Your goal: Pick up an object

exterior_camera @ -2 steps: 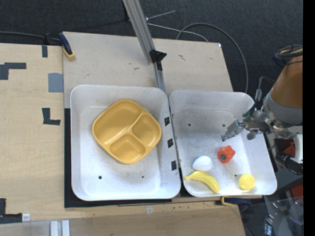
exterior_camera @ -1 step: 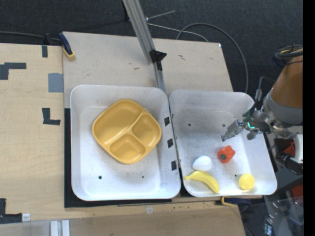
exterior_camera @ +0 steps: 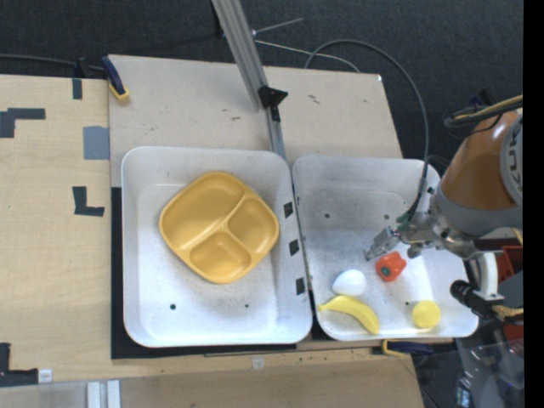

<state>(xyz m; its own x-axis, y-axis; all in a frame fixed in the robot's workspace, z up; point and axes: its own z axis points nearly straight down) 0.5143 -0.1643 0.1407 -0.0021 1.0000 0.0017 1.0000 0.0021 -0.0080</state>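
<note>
Arm [exterior_camera: 480, 177]: reached in from the right edge, over the right bin [exterior_camera: 340, 185].
Gripper [exterior_camera: 393, 243]: low in the right bin, just above the red toy [exterior_camera: 391, 267]; open or closed, cannot tell.
Red toy: lower middle of the right bin, nothing gripping it.
Egg [exterior_camera: 348, 282], banana [exterior_camera: 353, 312], lemon [exterior_camera: 426, 314]: along the right bin's bottom edge.
Left bin [exterior_camera: 140, 253]: held a yellow plate [exterior_camera: 219, 226].
Counter [exterior_camera: 51, 194]: left of the frame.

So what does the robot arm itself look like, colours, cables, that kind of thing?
The arm is a rounded body with a broad orange band and grey sections below it. A thin dark cable loops over the bench to the wrist. The gripper is small, metallic grey with dark parts.
</note>
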